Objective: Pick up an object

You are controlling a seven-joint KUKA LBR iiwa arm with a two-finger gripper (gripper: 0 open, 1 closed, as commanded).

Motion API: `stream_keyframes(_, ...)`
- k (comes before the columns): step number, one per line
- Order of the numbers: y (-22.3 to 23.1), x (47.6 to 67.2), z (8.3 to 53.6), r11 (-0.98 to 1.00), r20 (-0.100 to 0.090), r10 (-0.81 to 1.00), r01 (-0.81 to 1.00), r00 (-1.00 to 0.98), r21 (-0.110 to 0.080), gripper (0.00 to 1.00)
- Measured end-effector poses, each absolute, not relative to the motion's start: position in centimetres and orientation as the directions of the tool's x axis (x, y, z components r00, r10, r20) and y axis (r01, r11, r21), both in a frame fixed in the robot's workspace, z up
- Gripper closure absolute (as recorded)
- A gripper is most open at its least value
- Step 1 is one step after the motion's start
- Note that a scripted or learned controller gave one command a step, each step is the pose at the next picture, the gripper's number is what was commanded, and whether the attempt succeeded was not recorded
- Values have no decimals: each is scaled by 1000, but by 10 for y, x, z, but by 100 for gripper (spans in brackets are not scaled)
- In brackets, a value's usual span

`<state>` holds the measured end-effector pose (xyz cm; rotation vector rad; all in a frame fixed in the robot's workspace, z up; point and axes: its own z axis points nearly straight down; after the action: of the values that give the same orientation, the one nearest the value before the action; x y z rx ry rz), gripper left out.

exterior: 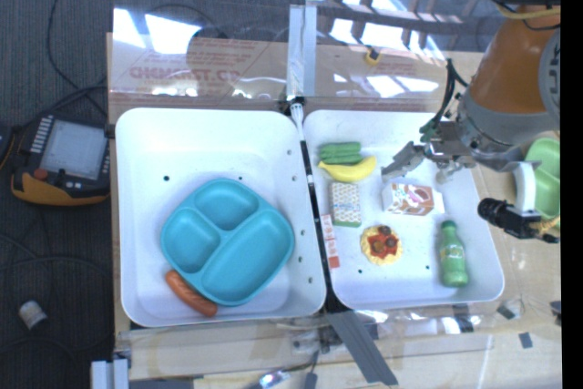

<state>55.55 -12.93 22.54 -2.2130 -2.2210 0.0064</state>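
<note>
Two shallow white bins sit side by side on the bench. The left bin (146,159) holds a blue divided plate (228,240) with three compartments, and a sausage (189,292) lies at the plate's lower left edge, partly tucked under it.

The right bin (474,287) holds the smaller items. Near its upper left corner a green vegetable (340,151) lies flat, and a banana (347,168) curves just below it, touching it. Below the banana lies a small green-and-white sponge-like block (345,202). A red-and-white packet (412,199) lies near the middle of the bin, to the right of that block. Below the packet lies a small round pizza (381,243) with red toppings. A green bottle (451,254) lies to the right of the pizza, near the bin's lower right corner, with its cap pointing up the view.

The arm (515,68) reaches in from the right, its orange band showing above the grey wrist. The gripper (428,158) hangs over the upper right part of the right bin, above the packet and to the right of the banana. One grey finger (401,161) slants down to the left, apart from the rest of the hand, so the hand looks released, with nothing between its fingers. No item in the bin is lifted.

A yellow-and-black handheld device (59,161) lies on the floor left of the bench.
</note>
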Motion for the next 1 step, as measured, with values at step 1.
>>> stream_keyframes(1, -139, 503, 129, 160, 4, 987, 987, -160, -7, 0)
